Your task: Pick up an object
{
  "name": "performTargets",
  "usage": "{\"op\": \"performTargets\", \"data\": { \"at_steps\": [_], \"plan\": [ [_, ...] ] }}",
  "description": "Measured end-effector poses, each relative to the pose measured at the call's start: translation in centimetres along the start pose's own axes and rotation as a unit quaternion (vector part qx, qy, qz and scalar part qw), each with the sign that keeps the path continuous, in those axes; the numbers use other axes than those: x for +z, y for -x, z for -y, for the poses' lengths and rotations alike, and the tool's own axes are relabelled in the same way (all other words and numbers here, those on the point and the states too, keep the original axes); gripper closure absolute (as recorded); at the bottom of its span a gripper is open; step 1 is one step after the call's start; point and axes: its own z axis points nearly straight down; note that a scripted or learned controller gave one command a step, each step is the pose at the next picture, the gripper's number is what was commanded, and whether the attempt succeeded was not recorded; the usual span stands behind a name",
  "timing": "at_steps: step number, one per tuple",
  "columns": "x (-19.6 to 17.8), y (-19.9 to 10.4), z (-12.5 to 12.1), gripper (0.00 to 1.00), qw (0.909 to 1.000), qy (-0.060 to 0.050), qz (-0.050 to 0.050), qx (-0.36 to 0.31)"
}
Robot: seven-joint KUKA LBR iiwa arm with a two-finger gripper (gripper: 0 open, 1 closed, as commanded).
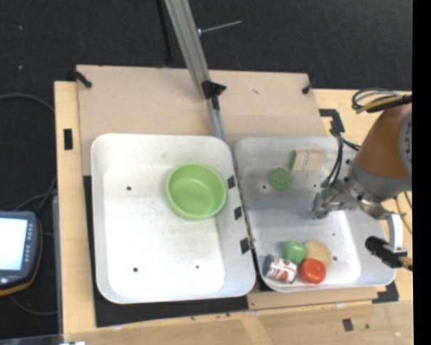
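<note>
Hovering over right bin [255, 192]: one gripper [322, 205], grip state impossible to tell, well apart from four small objects [299, 261] clustering near front edge; one green bowl [195, 190] sitting in left bin [115, 214].

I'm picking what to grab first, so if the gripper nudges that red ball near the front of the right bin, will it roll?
Probably yes: the red ball looks round and smooth, so a nudge would likely send it rolling. It may not go far, since it sits against the red and white can and near the right bin's front wall. Smooth curves could also slip between fingers.
</note>
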Motion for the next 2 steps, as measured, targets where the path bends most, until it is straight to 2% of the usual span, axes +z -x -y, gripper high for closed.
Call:
{"op": "performTargets", "data": {
  "at_steps": [2],
  "plan": [
    [-9.5, 1.1, 0.3, 1.0, 1.0, 0.002, 0.001, -0.004]
  ]
}}
